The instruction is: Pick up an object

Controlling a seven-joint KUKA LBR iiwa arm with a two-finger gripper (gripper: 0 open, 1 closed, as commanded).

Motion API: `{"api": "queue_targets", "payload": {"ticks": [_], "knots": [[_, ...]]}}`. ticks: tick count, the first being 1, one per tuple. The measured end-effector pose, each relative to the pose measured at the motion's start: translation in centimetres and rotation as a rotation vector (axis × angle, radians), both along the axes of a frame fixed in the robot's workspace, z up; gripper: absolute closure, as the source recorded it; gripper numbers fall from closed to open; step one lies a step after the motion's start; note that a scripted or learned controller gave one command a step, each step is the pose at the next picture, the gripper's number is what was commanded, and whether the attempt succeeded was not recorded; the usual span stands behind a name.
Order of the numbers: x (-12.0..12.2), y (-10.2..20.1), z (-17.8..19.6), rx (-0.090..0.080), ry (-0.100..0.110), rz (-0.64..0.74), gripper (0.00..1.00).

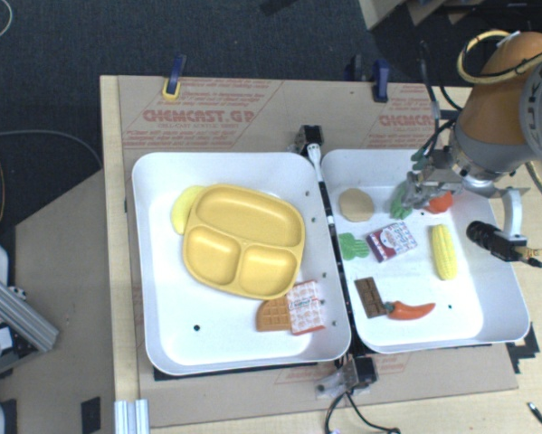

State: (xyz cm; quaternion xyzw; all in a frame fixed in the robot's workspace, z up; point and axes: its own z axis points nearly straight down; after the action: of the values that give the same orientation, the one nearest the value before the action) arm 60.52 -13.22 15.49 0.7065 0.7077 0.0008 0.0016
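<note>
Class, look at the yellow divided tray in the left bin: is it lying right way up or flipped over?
Right way up. The yellow tray shows its three hollow compartments facing the camera, with raised rims between them, lying in the left bin.

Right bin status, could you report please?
Gripper low over right bin, back edge. Green piece and orange piece beside it. Nothing visibly held.

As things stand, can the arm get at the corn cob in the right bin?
Probably yes. The corn cob lies apart from the other items in the right bin, nothing on top of it, and the gripper hovers over that same bin, up and left of it.
</note>
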Motion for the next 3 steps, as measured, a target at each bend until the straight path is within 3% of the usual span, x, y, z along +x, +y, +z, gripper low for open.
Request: {"api": "queue_targets", "payload": {"ticks": [1, 2, 3], "knots": [[-0.7, -0.3, 4.7, -0.001, -0.002, -0.002, 1.00], [-0.6, -0.3, 7.1, 0.000, -0.001, -0.001, 1.00], [-2.8, 4.8, 7.0, 0.003, 0.006, 0.001, 1.00]]}}
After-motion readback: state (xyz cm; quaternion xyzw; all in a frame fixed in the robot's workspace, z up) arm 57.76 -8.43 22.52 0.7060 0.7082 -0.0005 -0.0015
